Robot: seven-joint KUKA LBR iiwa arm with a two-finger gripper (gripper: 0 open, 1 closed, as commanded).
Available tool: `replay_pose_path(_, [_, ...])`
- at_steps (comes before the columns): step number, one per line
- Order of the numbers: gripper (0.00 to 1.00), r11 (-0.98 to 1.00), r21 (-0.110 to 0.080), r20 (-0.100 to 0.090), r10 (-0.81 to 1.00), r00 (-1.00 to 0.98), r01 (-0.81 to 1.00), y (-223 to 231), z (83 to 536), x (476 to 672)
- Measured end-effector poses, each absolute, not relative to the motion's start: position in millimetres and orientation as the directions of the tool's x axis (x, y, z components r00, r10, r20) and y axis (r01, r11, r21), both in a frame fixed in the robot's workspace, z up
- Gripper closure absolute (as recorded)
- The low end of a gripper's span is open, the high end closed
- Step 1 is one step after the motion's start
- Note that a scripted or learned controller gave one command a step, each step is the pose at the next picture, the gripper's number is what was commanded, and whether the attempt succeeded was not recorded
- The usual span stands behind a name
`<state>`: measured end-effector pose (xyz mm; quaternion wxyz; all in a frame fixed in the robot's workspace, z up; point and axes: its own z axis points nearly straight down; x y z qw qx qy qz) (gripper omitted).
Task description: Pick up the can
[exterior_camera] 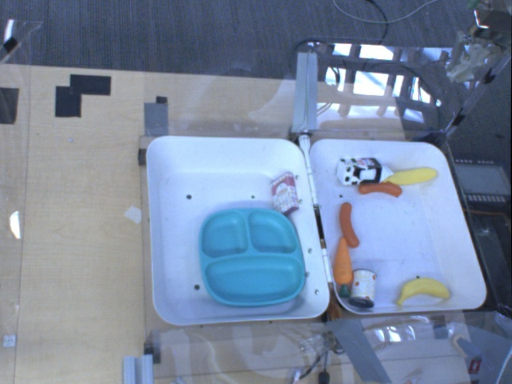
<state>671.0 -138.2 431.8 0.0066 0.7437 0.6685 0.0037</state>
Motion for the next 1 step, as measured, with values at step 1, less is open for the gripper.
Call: replay_pose_path(1, [1.00,-0.097,0.021,-0.005,0.995,0.097,0.995,-135.9,444.0,672.3])
